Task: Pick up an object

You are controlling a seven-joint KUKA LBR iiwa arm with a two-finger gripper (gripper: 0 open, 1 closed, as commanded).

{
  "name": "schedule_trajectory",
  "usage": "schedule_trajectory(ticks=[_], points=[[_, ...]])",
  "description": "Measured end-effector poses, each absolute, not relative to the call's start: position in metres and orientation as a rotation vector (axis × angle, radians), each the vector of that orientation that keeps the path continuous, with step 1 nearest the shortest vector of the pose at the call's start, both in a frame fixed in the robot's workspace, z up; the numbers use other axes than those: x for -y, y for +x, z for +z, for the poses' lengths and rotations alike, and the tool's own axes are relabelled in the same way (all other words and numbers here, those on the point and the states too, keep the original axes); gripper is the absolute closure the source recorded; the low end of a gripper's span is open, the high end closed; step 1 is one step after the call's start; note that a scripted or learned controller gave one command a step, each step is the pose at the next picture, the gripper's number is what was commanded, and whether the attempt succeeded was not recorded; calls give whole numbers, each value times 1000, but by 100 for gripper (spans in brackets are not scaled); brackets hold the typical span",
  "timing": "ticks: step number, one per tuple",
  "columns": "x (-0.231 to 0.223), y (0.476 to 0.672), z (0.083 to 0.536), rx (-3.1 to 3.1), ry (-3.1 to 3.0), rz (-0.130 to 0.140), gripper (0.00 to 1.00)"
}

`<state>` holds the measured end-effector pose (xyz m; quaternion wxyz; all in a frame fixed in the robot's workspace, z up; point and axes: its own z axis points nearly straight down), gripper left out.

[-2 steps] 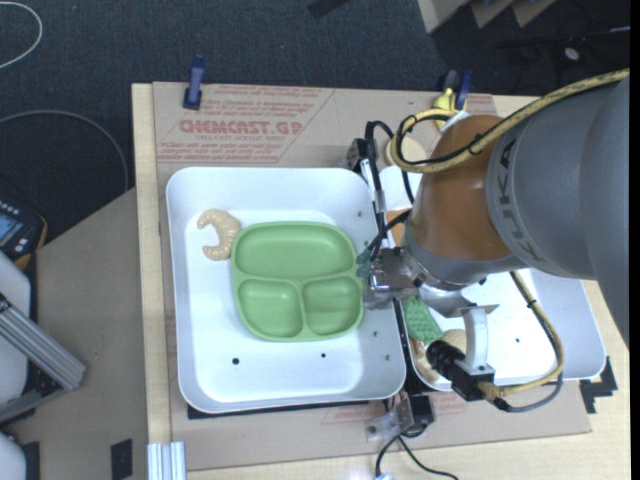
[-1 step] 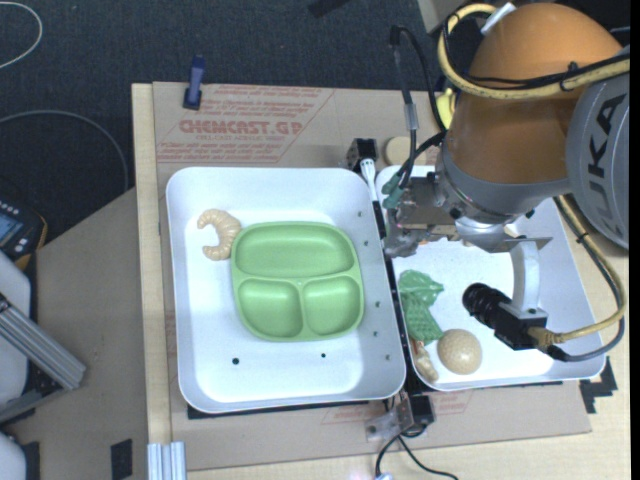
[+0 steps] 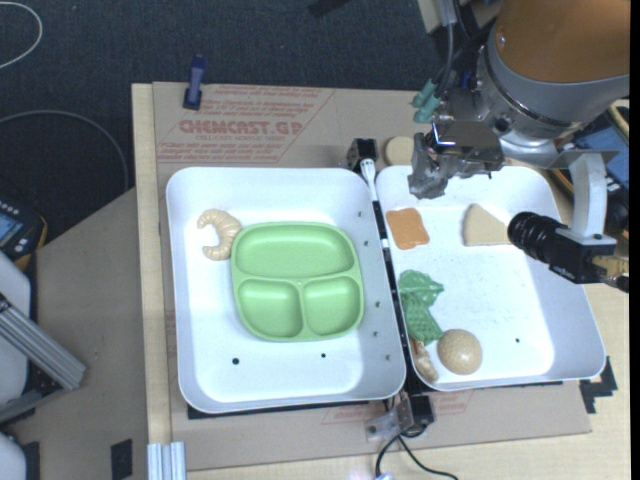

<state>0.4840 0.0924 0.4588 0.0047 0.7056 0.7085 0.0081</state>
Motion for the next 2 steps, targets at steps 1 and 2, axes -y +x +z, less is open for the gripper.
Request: schedule_trajectory(ticks=[1,2], points=[[-74,489,317,-2223,2231,-20,100],[-112,481,464,-2223,2208,27,100]])
